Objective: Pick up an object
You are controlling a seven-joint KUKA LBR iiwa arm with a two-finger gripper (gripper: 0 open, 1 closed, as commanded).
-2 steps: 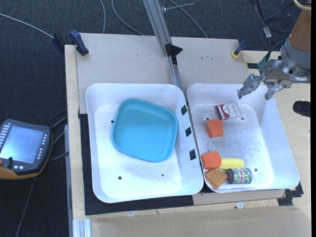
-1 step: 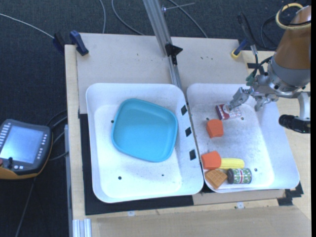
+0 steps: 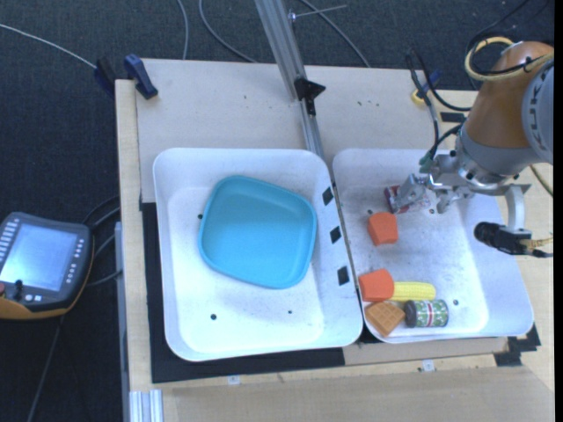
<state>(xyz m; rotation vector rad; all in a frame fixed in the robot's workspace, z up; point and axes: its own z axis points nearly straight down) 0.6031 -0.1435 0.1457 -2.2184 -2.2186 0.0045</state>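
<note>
- The arm comes in from the right and is cut off by the picture's edge, so much of its body can't be seen.
- The gripper is a small blur of grey metal with a dark red patch at its tip; I cannot tell how it stands, nor whether anything sits in it.
- It hangs over the upper part of the right bin, just above the orange cube, and whether it touches the cube is not clear.
- Along the near edge of that bin lies a cluster, packed close together: an orange-red block, a yellow corn cob beside it, a tan waffle-like piece below, and a small dark can on its side with an unreadable label.
- The left bin holds a blue plate, lying a little askew.
- A metal post slants up from between the bins and runs out of the top of the picture.
- A handheld control pad rests on the floor at the left, cables trailing off across the dark carpet.
</note>
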